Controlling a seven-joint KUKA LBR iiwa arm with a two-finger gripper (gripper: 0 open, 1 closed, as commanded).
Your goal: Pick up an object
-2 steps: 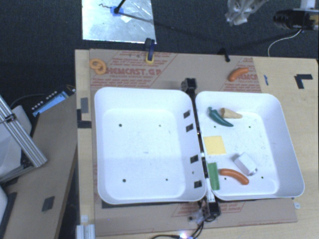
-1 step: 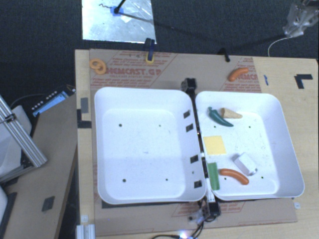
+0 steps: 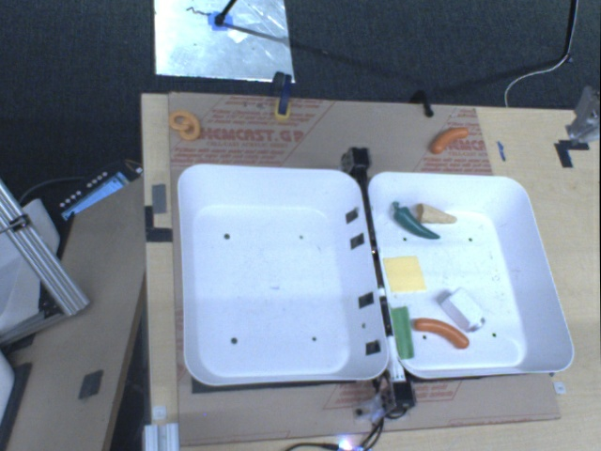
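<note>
The right bin [image 3: 526, 252] holds several small objects. A green chili pepper [image 3: 413, 222] lies near its back left, touching a tan cone [image 3: 438, 216]. A flat yellow square [image 3: 405, 273] sits by the left wall. Toward the front are a white block [image 3: 463, 309], an orange sausage [image 3: 441, 332] and a green strip [image 3: 402, 333] along the left wall. The left bin [image 3: 272, 271] stands beside it.
On the cardboard behind the bins lie another orange sausage [image 3: 450, 139] and a tan ring [image 3: 185, 124]. A blue and yellow clamp [image 3: 282, 97] grips the board's back edge. A grey metal piece [image 3: 587, 116] juts in at the right edge.
</note>
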